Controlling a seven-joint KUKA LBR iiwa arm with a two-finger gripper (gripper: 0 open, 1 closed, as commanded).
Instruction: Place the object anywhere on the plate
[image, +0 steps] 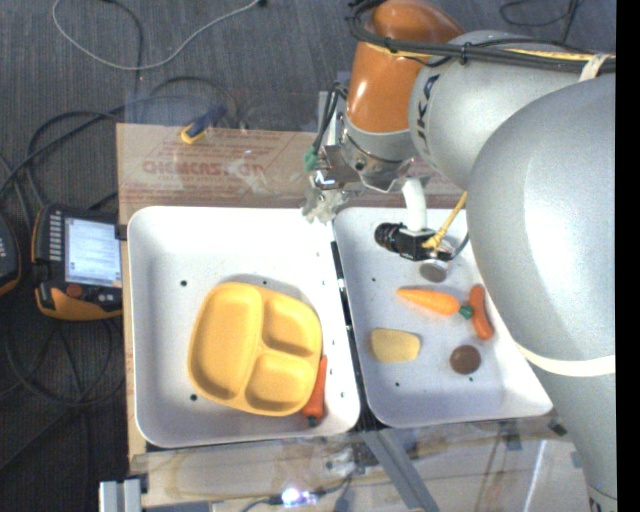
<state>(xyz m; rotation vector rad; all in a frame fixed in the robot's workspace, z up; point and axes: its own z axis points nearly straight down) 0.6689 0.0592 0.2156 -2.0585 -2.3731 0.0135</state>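
End effector: the end effector (322, 200) is seen at the far edge of the bins, above the divide between them; whether it is released or clenched cannot be told, and no item is seen in it.
Nearest item: a long carrot (428, 299) is laid crosswise in the right bin (420, 398), near and to the right of the end effector.
Other right-bin items: a reddish stick (481, 313) is set just beside the carrot's green end; a tan lump (395, 346) and a brown round piece (464, 359) are placed nearer.
Task's thing: no item is named by the task; the long carrot is judged the likeliest.
Handling: it is judged light, stiff and smooth, so rolling or slipping is to be expected; it is best taken across its thick middle, not the tapered tip.
Plate: the yellow divided plate (240, 335) is set in the left bin (160, 300), its compartments bare.
Plate's neighbour: a small carrot (316, 392) is lodged against the plate's right near rim, not on the plate.
Task progress: judged not yet done.
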